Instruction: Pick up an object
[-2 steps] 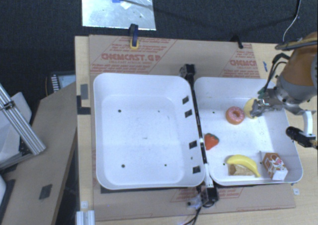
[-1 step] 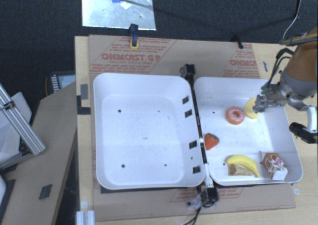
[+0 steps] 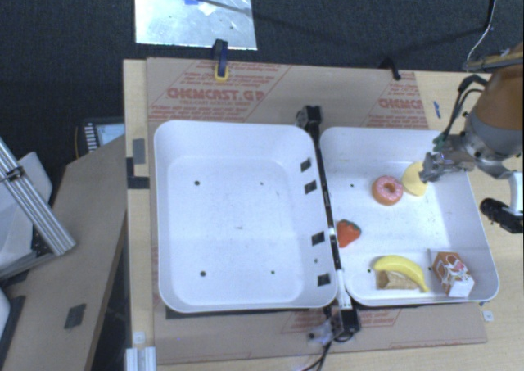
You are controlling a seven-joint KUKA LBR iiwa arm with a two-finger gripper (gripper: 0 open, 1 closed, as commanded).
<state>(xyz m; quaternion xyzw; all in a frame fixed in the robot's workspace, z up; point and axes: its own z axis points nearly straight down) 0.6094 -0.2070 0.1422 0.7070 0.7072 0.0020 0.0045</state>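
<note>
On the cardboard-covered bench (image 3: 246, 91) — two white bins (image 3: 237, 214) over dark carpet (image 3: 65, 33).

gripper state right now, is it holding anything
Two-finger gripper: cannot be told; it sits low in the right white bin, right beside the pale yellow rounded object.

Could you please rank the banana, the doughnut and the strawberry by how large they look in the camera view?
1. banana
2. doughnut
3. strawberry
Doughnut and strawberry look close in size, so their order is unsure.
</note>
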